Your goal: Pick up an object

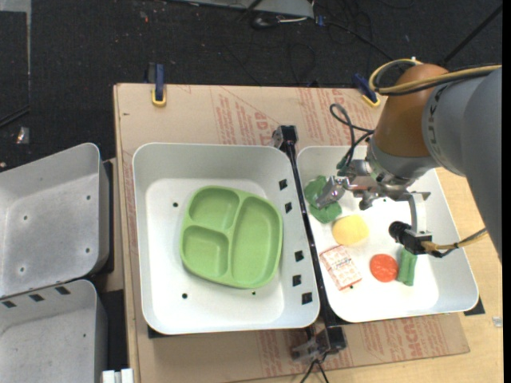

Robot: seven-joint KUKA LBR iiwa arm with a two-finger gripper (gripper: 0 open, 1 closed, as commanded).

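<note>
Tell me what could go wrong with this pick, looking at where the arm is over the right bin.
1. The gripper sits by the green object near the bin divider; a grasp there may hit the wall.
2. The yellow object lies just below and looks rounded, so a nudge may roll it.
3. The red-and-white packet looks flat, so it may be hard to grip.

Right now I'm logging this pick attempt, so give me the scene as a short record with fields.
left bin: green divided plate
right bin: green toy, yellow round object, red-and-white packet, red object, small green piece
arm: reaching in over the right bin
pincer: at the green toy; grip unclear
</note>
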